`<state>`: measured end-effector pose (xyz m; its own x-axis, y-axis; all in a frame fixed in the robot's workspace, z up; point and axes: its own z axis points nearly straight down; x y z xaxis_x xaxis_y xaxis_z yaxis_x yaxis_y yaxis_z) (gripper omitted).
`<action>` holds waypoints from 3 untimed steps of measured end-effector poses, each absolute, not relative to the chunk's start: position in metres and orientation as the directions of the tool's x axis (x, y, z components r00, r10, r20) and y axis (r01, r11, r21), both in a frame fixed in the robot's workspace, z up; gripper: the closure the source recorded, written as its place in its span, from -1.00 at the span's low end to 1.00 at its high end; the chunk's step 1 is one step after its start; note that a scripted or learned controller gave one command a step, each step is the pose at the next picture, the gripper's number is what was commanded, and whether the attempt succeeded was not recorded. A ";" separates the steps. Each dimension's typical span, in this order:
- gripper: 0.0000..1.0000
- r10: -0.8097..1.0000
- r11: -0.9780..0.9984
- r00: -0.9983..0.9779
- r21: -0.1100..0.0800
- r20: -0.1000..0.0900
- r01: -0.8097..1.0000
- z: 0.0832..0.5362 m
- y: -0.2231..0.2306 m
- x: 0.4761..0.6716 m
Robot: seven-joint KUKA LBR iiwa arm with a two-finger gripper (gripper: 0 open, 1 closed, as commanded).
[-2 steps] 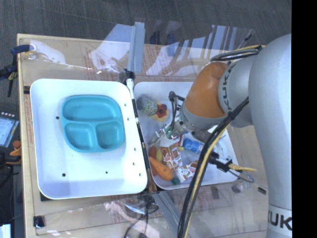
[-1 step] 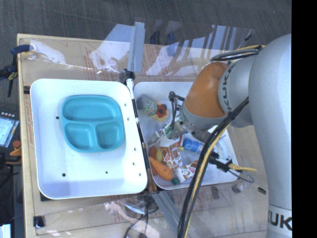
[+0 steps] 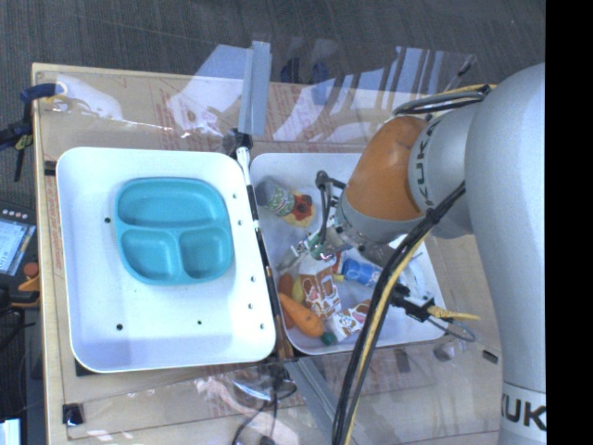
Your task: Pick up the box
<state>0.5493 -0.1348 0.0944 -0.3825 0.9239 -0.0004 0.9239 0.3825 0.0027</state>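
Box (image 3: 321,295): small carton, white with red-brown print, lying in the right bin (image 3: 422,336), roughly mid-bin and toward its near half. A second printed pack (image 3: 350,321) with similar colours sits just past it toward the near rim; can't tell whether the two are one item or two.

Near to far, all relative to the right bin:
- Near rim: orange carrot-shaped toy (image 3: 301,314) lies diagonally near the near-left corner, touching or just beside the box. Small green piece (image 3: 328,338) at the carrot's near end.
- Middle: blue item (image 3: 357,271) just beside the box, on the arm's side.
- Gripper (image 3: 315,245) is down inside the bin, just above the box's far end. Fingers hidden under the wrist and clutter; can't tell if spread or closed, and nothing visibly pinched.
- Far part: red-and-yellow toy (image 3: 298,207) with a grey piece (image 3: 275,196) beside it, near the far-left corner.

Arm (image 3: 482,174) with its orange band covers the bin's right side.

Left bin (image 3: 79,248) sits touching the right bin's left edge; it holds a teal three-compartment tray (image 3: 174,227).
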 end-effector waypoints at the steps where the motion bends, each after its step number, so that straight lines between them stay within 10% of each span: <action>1: -1.00 0.924 0.383 -0.383 0.003 0.000 0.924 0.094 -0.135 0.549; 3: -1.00 0.924 0.383 -0.383 0.003 0.000 0.924 0.094 -0.135 0.549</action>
<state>0.5493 -0.1348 0.0944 -0.3825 0.9239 -0.0004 0.9239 0.3825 0.0027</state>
